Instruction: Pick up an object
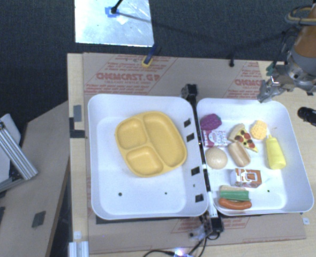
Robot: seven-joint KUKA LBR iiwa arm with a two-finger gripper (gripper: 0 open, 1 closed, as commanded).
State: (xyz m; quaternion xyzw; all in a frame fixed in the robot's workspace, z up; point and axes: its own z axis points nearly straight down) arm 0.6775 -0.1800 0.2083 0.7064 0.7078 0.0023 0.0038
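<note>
Above the right bin's (294,143) far right corner | gripper (266,93) hung clear of the toys, touching none | opening width could not be told | toy food lay inside that bin: yellow bottle (275,152), pizza slice (243,137), hot dog (239,154).

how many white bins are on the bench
2. The left bin holds a yellow tray; the right bin holds the toy food. They sit side by side, touching along the middle.
</note>
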